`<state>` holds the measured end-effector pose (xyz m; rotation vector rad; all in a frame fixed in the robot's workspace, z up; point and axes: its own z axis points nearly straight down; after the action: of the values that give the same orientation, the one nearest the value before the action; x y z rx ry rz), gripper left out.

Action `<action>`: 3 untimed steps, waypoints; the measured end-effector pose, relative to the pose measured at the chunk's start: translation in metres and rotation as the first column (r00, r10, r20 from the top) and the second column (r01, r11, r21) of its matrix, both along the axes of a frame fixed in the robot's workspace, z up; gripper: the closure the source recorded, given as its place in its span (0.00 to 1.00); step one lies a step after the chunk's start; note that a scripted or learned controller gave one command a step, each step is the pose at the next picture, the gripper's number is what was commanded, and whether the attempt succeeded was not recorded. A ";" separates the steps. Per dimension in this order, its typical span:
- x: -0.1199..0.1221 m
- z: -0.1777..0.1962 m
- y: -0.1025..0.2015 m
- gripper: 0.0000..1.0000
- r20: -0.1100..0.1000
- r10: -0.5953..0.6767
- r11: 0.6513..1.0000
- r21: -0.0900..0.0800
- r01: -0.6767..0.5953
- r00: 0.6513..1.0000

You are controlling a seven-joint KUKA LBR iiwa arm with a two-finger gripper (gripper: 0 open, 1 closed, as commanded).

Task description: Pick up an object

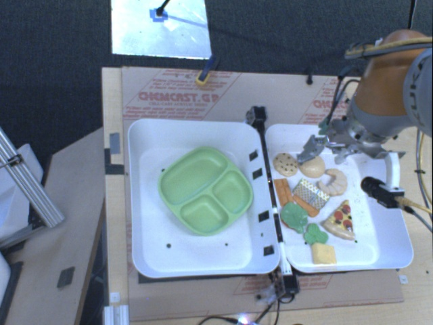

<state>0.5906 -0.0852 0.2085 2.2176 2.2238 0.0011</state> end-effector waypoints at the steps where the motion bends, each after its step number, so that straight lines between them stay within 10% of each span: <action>1: 0.002 -0.044 -0.007 0.00 -0.004 -0.002 1.000 0.001 0.002 1.000; 3: 0.001 -0.123 -0.002 0.00 0.001 -0.003 1.000 0.002 0.003 1.000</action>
<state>0.5916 -0.0875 0.0853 2.2214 2.2209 0.0040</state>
